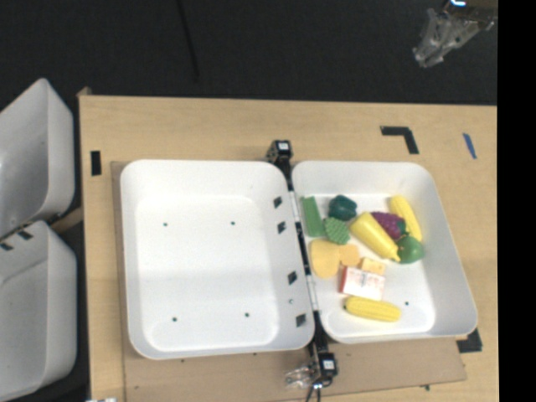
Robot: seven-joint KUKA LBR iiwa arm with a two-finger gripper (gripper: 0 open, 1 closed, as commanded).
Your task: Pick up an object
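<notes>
Tan bench (209,124) on dark floor bears two white bins (134,224); the fingers' (440,44) spread cannot be told.

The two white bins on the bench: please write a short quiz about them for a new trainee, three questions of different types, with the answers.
1. True or false: the toy foods lie in the left shallow white plastic bin.
2. Which item lies nearest the front rim of the right shallow white plastic bin?
A. the yellow plastic corn cob
B. the dark teal rounded toy
C. the purple toy vegetable
3. Fill in: the robot's metal gripper hangs over the ____ floor beyond the bench, away from both bins.

Key: 1 false; 2 A; 3 dark.
</notes>
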